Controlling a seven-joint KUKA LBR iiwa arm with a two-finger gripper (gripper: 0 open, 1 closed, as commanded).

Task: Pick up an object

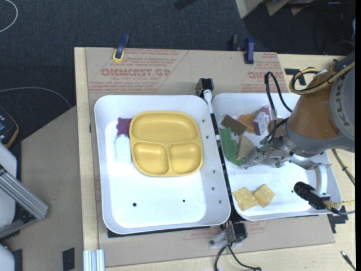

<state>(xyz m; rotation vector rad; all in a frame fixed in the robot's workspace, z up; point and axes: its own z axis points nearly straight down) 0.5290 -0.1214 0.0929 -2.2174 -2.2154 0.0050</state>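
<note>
Bench board [141, 66] reads "CHEMCAST GP" in red

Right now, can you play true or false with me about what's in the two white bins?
1. The yellow divided plate lies in the left bin. True.
2. The plate has five sections. False: it has three.
3. Two yellow sponge-like blocks lie side by side in the right bin. True.
4. The gripper hangs over the left bin. False: it is over the right bin, beside the green object.
5. A purple object sits at the plate's left edge. True.
</note>
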